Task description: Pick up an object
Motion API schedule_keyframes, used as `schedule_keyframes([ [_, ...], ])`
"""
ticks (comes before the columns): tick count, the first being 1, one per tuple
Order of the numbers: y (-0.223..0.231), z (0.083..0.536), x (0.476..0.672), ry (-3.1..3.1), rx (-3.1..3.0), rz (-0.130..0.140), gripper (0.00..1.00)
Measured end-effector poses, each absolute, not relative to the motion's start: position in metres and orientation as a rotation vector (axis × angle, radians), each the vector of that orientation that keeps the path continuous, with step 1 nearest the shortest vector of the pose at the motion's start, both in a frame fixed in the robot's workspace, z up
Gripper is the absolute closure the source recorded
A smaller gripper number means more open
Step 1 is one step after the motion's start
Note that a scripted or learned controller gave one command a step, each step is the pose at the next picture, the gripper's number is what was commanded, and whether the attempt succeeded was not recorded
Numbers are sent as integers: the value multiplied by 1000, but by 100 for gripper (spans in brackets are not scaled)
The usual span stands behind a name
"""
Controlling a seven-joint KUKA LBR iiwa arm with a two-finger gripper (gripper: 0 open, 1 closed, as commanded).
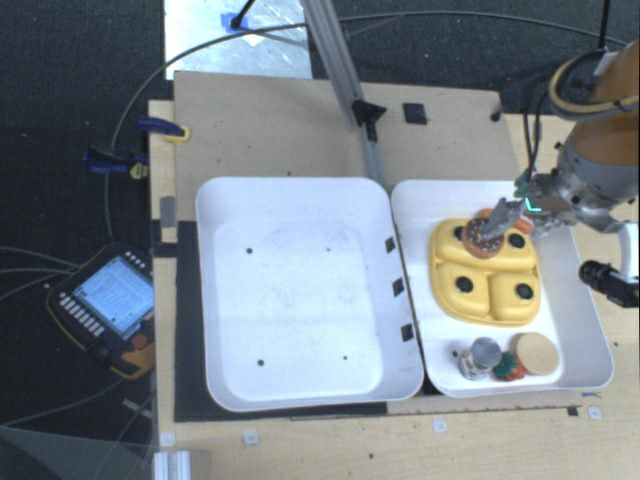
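Where pincer [492,230] meets yellow tray [487,280], brown object [487,243]

tray [487,286] in right bin [590,343], hand [497,220] above

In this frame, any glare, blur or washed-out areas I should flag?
Camera view: glare on the shiny sheet at top; the left bin is bright but not blown out; the small objects in the right bin are soft, hard to identify.
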State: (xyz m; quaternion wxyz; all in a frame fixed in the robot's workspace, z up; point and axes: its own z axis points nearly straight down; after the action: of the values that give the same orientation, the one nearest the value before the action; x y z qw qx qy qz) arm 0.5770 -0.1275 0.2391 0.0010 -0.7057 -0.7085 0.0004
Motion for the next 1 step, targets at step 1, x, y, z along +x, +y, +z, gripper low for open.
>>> schedule_keyframes([
  [1,-128,241,578,-2227,-2217,-2,0],
])
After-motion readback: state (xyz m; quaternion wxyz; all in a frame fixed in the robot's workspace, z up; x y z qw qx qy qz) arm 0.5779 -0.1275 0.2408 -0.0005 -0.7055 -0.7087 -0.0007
